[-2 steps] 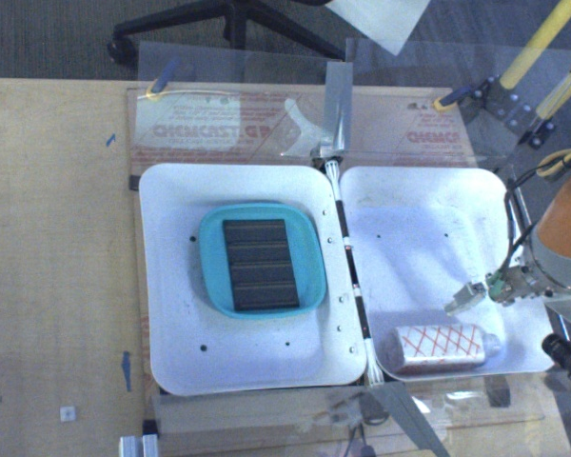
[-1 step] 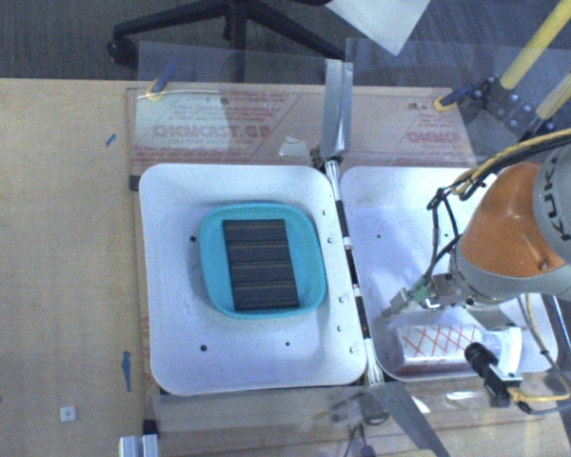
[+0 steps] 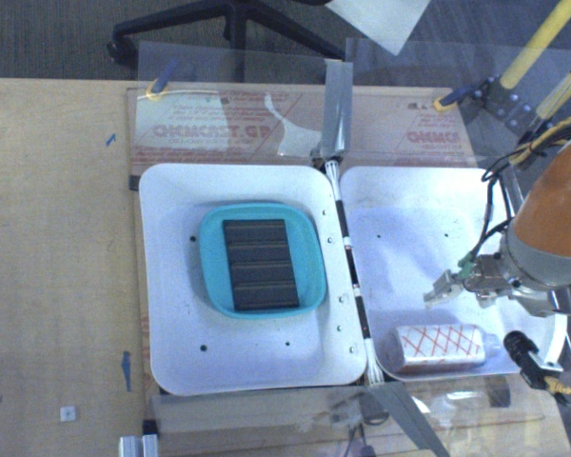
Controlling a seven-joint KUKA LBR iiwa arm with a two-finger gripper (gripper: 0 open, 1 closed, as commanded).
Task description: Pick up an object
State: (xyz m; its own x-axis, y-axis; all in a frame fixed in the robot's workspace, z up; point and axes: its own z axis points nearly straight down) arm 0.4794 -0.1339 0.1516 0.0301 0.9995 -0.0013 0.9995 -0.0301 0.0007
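The two-finger gripper (image 3: 444,288) hangs slightly open and empty above the white red-patterned bottle (image 3: 441,344); next it must descend onto it.

The 2 bins are white: the left bin (image 3: 171,284) and the right bin (image 3: 400,227). In the middle of the left bin lies a turquoise tray (image 3: 209,255) holding a dark grey ribbed block (image 3: 260,263) marked by lighter cross lines. Near the front edge of the right bin lies a white packet (image 3: 440,344) with a red criss-cross pattern. The bench (image 3: 57,255) is pale tan wood. The arm (image 3: 552,227) is grey with an orange band, trailing black cables. At the bench's back edge, clear sheeting (image 3: 209,127) carries faded red lettering.
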